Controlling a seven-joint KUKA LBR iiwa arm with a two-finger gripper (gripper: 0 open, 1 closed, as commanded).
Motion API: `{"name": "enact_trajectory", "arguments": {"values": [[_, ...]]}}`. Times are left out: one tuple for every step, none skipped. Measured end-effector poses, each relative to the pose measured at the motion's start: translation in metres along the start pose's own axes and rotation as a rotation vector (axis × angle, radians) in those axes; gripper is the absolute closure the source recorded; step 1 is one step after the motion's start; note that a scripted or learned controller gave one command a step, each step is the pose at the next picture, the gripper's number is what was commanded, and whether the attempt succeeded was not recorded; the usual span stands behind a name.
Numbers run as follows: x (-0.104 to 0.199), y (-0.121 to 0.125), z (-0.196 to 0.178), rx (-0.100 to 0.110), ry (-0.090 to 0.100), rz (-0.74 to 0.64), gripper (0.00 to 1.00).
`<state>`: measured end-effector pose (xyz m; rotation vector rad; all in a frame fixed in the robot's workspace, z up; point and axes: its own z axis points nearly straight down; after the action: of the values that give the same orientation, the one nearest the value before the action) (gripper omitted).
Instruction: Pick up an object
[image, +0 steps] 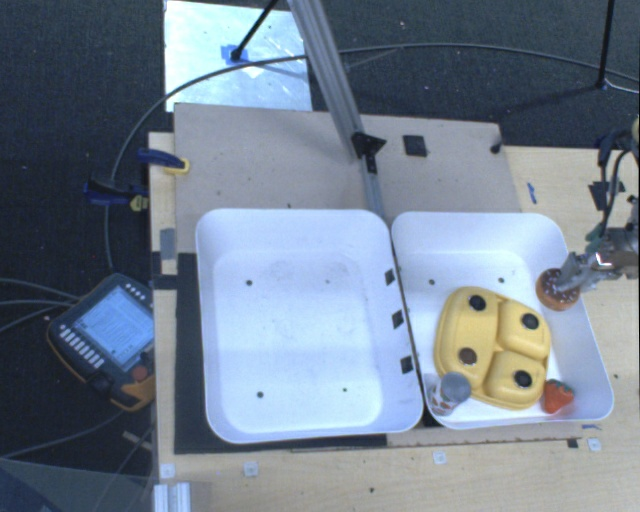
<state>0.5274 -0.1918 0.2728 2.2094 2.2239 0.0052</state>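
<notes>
Whether the jaws are spread or pressed together cannot be told, since the tip of the gripper is seen small and blurred at the right rim of the right bin, where the arm reaches in from the right side of the view. A brown round piece is seen right at that tip, on its left and slightly lower, against the bin's right wall; it cannot be made out whether the piece is pinched or merely touched, so no hold is claimed. Being round, the piece offers no long axis to line up with, and it is judged the nearest thing for a pick. Farther down and to the left of the tip, a yellow moulded block with dark dots is laid flat on the bin floor, its broad body set a little aslant. Just beside the block's lower left corner a small grey cylinder is found, and at its lower right corner an orange-red piece is lodged near the bin's front corner. All four things are gathered in the right bin, while the left bin is set alongside, away from the arm. The pick is judged not yet proven, and a lift would be needed to show it
</notes>
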Motion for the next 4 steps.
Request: {"name": "enact_trajectory", "arguments": {"values": [[0.059, -0.003, 0.002, 0.005, 0.004, -0.004, 1.0], [0.108, -0.001, 0.018, 0.005, 0.004, -0.003, 1.0], [0.156, 0.002, 0.015, 0.004, 0.004, -0.004, 1.0], [0.204, 0.005, 0.032, 0.007, 0.004, -0.003, 1.0]]}}
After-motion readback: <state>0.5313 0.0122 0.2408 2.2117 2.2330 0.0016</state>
